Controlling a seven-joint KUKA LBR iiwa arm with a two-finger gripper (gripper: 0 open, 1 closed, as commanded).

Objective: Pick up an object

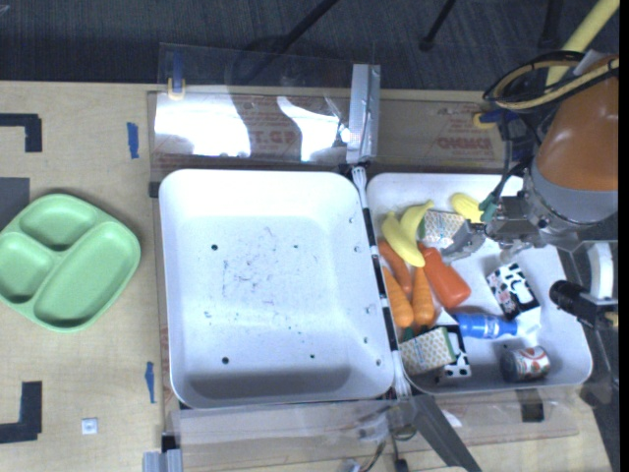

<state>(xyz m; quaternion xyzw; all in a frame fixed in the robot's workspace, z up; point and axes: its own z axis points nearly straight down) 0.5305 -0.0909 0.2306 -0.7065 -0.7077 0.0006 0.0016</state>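
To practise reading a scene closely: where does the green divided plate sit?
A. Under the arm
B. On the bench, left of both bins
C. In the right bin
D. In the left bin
B: the green divided plate lies on the wooden bench, beyond the left bin.

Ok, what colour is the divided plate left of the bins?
Light green; the divided plate shows clearly in the camera view.

We look down from one fixed camera above the bench, at a slant, far enough to take in both bins: left bin, right bin. The arm enters from our right.
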